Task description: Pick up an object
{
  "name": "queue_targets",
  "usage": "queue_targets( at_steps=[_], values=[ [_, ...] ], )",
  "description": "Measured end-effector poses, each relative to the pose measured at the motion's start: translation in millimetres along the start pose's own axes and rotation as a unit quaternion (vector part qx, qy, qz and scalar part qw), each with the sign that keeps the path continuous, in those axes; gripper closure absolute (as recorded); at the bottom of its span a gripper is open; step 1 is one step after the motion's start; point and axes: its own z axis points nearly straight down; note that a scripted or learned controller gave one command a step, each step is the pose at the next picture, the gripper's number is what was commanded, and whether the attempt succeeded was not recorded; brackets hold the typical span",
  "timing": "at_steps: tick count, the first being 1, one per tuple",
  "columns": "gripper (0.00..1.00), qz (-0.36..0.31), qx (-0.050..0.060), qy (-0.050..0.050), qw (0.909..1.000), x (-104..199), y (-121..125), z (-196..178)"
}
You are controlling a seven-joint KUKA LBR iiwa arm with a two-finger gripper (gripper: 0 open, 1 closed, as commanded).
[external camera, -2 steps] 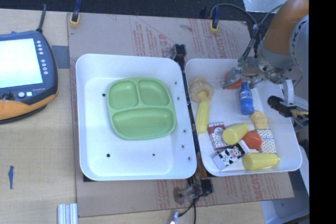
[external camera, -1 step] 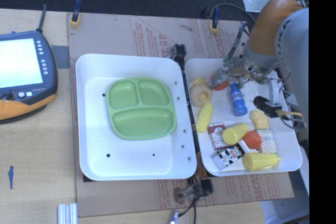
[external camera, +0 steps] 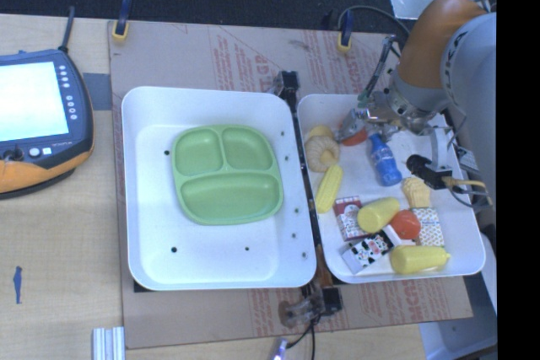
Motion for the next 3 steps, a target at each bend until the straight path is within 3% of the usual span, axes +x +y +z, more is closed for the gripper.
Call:
queue_targets(
  at_steps=[3],
  values=[
    [0.0, -0.001, 0.002, 0.0, 1.0, 16, 0, 0]
  ],
)
